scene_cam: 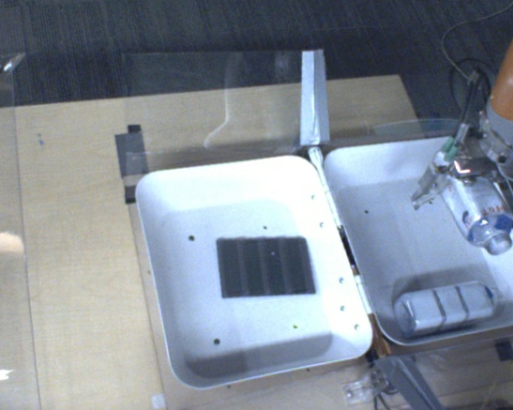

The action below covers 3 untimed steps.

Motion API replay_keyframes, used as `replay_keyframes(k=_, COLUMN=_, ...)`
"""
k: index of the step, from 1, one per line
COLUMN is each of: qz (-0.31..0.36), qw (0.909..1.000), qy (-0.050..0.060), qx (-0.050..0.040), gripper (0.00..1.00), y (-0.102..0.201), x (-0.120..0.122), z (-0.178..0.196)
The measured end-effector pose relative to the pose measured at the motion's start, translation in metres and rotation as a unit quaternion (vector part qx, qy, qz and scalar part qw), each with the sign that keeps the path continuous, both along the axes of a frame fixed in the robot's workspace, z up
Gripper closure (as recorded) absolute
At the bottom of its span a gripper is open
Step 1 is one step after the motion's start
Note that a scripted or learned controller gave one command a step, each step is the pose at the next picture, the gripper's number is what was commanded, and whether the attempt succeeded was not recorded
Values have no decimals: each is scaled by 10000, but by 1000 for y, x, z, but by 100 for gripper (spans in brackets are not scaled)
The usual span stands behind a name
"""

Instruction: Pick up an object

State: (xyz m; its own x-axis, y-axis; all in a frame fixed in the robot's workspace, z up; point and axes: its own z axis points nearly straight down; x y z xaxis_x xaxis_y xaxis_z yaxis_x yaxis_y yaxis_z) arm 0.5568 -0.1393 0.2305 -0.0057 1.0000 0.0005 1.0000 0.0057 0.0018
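The gripper point(462, 182) hung over the right bin point(383, 229) with a clear bottle point(478, 213) grasped between its fingers point(425, 193).

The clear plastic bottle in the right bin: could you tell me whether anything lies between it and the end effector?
Nothing visible does. The end effector hangs over the right bin, right at the upper end of the clear plastic bottle. The grey ridged block lies apart, nearer the bin's front wall.
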Motion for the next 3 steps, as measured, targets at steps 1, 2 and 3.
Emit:
replay_keyframes(k=1, qz=-158, qw=9999, qy=-10, qx=-5, gripper=0, y=-50, x=-8, z=-17)
replay_keyframes(k=2, qz=-1379, qw=9904, qy=4, qx=7, gripper=0, y=68, x=-66, z=-47)
replay_keyframes(k=3, qz=-799, qw=9968, qy=-4, qx=1, gripper=0, y=17, x=-66, z=-70)
